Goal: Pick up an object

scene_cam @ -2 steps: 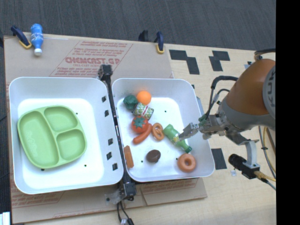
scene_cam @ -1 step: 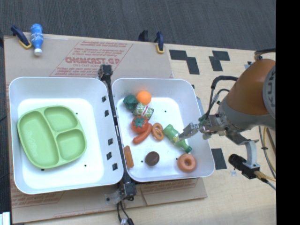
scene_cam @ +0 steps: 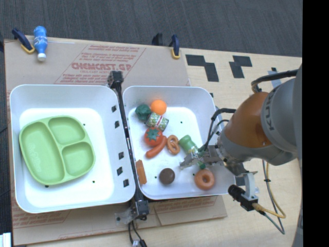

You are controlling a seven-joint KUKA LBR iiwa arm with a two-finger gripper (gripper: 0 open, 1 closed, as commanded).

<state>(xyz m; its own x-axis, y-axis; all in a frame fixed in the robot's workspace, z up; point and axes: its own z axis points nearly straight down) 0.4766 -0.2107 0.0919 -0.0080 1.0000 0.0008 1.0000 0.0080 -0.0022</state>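
White plastic makes the two bins that sit side by side on the table [scene_cam: 169, 68]. The left bin [scene_cam: 31, 99] holds a light green plate [scene_cam: 56, 148] with three parts. The right bin [scene_cam: 198, 99] holds the toy food.

Near the top of the right bin is an orange ball [scene_cam: 159, 107]. Just left of it is a dark green lump [scene_cam: 142, 111], and just under the ball is a small can [scene_cam: 157, 121]. Below the can is a red tomato toy [scene_cam: 152, 136] with a green top. A red-orange hot dog [scene_cam: 156, 147] lies slanted just under it. Beside that, to the right, is an orange pretzel shape [scene_cam: 172, 144]. A green bottle shape [scene_cam: 187, 143] lies next to the pretzel. Low in the bin is a brown round thing [scene_cam: 166, 176]. A thin orange piece [scene_cam: 141, 172] leans by the bin's left wall. A brown donut [scene_cam: 204, 179] sits in the lower right corner.

The grey arm [scene_cam: 280, 117] comes in from the right of the frame, with its orange band [scene_cam: 247, 125] above the bin's right wall. The claw [scene_cam: 194, 161] is down in the bin, between the green bottle shape and the donut. It looks very close to the bottle's lower end. I cannot tell how the claw is set, or if it has hold of anything.

At the upper left of the frame, a small blue bottle [scene_cam: 40, 41] lies on the table.
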